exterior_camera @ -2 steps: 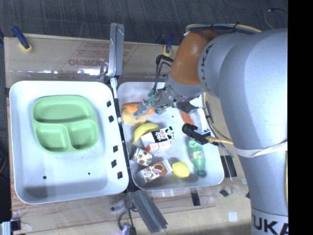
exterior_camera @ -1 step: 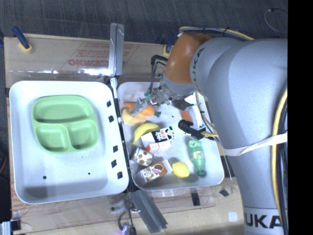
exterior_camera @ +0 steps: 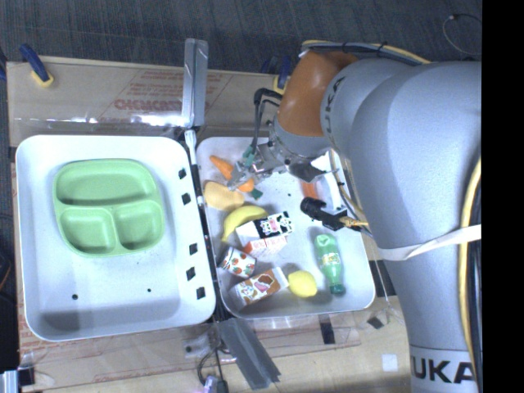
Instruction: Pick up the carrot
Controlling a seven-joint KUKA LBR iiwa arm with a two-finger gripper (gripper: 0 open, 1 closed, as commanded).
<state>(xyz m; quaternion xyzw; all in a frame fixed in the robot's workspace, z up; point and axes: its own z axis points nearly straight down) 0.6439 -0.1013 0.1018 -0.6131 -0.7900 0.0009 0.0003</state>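
The carrot [exterior_camera: 221,167] is a small orange piece lying in the far left corner of the right bin [exterior_camera: 360,297]. My gripper [exterior_camera: 250,167] hangs low over that corner, just right of the carrot and very close to it. Whether it touches the carrot is unclear. A second orange bit [exterior_camera: 246,187] lies just below the gripper tip. The big grey arm with its orange band [exterior_camera: 307,97] covers the bin's far right part.
The right bin is crowded: a pale yellow fruit [exterior_camera: 219,195], a banana [exterior_camera: 243,217], a cow-print carton [exterior_camera: 268,228], two snack cartons [exterior_camera: 250,274], a lemon [exterior_camera: 302,283] and a green bottle [exterior_camera: 329,260]. The left bin holds a green divided tray [exterior_camera: 109,205].
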